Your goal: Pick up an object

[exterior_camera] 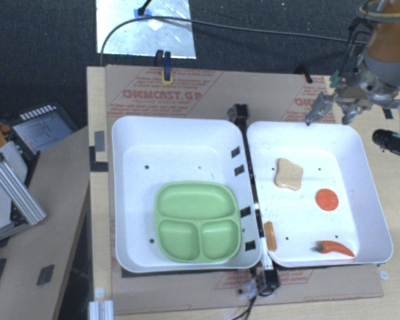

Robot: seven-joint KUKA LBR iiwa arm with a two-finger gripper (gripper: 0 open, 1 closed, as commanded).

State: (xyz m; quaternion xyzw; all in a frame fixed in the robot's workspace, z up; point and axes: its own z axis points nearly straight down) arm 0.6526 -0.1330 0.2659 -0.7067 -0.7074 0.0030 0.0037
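1. The end effector (330,110) hangs over the far rim of the right bin (367,179), up in the top right corner of the shot. Its two fingers are spread apart and there's nothing between them, so it's open and holding zip.
2. The arm (390,39) comes in from the right edge, grey with the orange band showing just above the wrist.
3. Closest object to the end effector is a tan slice of bread (289,174), lying flat in the right bin, a bit nearer the camera and slightly left of the fingers.
4. A red round disc (327,199), looks like a tomato slice, sits further toward the camera than the bread, more or less straight out from the end effector.
5. An orange carrot-ish thing with a green end (334,248) lies near the front wall of the same bin, well away from the end effector.
6. A small orange sausage-like piece (270,235) rests against the bin's left wall, near the front, also far from the fingers.
7. The left bin (130,179) is well off to the left of the end effector and has a green divided plate (197,220) in its front half.
8. Both bins sit on a cardboard sheet (187,89) on the surface.
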